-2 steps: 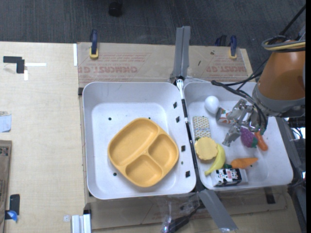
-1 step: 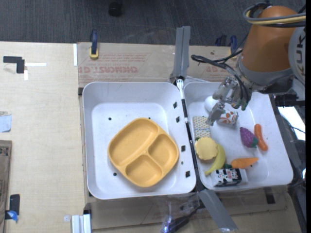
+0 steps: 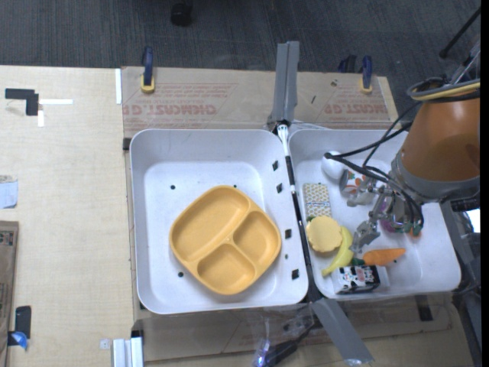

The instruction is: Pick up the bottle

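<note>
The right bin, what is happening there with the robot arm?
The arm has its pincer low in the right bin, above a clutter of small things: a banana, a carrot, a patterned packet. I cannot pick out the bottle there. The left bin holds a yellow divided plate.
</note>
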{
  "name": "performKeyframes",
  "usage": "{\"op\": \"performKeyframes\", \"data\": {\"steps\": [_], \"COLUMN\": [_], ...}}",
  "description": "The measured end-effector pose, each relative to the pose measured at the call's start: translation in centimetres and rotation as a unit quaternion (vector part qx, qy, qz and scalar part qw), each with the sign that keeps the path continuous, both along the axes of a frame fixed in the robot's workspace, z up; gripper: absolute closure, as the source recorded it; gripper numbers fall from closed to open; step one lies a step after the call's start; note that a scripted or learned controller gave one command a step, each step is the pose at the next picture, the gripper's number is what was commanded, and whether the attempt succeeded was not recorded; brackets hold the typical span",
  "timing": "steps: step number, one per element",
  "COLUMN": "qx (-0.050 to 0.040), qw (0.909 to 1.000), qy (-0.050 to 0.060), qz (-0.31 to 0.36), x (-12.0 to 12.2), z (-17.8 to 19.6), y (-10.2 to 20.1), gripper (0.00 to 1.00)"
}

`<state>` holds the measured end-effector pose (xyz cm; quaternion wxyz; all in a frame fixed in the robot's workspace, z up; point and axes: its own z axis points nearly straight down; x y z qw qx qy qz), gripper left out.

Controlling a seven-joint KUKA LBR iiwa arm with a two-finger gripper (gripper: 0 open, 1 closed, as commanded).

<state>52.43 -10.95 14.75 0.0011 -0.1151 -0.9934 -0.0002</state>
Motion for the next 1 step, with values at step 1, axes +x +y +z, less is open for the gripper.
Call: {"op": "performKeyframes", "data": {"steps": [1], "qx": [-0.0004], "qw": [0.9999], "qy": [-0.002], "qz": [0.011], "x": [5.85], "z": [-2.5], "y": [-8.14], "gripper": [0.0]}}
